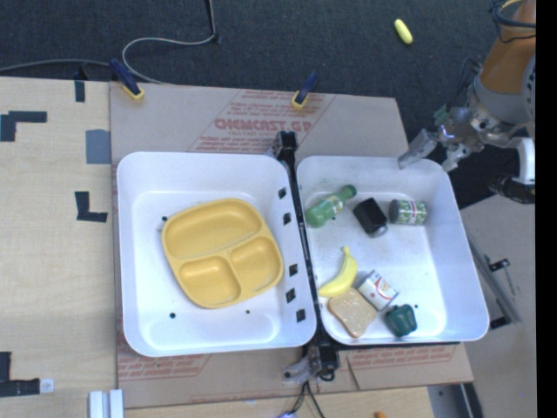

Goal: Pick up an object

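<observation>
Nearest the camera, at the bottom of the right bin [466, 259], three things crowd together: a slice of toast [352, 313] at about 6 o'clock in the bin, a small red-and-white carton [379, 289] touching its upper right corner, and a dark green pepper [401, 320] just beside it at 5 o'clock. A banana [340, 276] curves up from the toast toward 8 o'clock. That clutter would make a clean pinch awkward, since fingers closing on one piece would likely nudge its neighbour. Further back the things lie more apart: a green bottle [329, 207] on its side at 10 o'clock by the divider, a black block [371, 216] near the centre top, and a can [408, 212] on its side at 1 o'clock. The left bin [139, 259] bears a yellow sectioned plate [223, 252], flat and alone. Farthest, the gripper [432, 149] hangs over the right bin's far rim at 1 o'clock, holding nothing; whether it is spread or pressed together I cannot tell. It sits closest to the can, so that seems the likeliest pick, and no pick has yet begun.
</observation>
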Tool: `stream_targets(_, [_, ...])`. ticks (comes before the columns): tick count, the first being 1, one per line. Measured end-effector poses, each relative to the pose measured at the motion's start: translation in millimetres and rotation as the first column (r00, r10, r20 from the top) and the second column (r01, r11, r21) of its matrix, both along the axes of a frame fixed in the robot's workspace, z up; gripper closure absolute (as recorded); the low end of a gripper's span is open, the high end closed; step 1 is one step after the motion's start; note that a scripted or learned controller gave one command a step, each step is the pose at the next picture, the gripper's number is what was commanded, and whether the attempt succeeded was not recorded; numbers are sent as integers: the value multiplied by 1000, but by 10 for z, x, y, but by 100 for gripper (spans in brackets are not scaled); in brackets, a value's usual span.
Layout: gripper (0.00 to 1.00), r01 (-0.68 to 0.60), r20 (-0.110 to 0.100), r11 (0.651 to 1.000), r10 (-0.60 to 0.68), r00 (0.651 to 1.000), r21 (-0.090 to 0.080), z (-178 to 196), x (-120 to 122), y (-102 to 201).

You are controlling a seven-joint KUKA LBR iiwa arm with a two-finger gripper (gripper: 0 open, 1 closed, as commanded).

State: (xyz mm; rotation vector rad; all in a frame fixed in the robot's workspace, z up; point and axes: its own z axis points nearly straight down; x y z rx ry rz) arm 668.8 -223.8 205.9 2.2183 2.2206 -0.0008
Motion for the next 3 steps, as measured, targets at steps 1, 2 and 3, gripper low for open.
stream_targets(1, [0, -1, -2, 1000, 1, 1000, 3, -1174, -173, 659])
stream_targets(2, [0, 5, 7, 1000, -5, 1000, -10, -1189, -411, 1139])
stream_targets(3, [0, 0, -2, 1000, 0, 1000, 1, -1043, -47, 924])
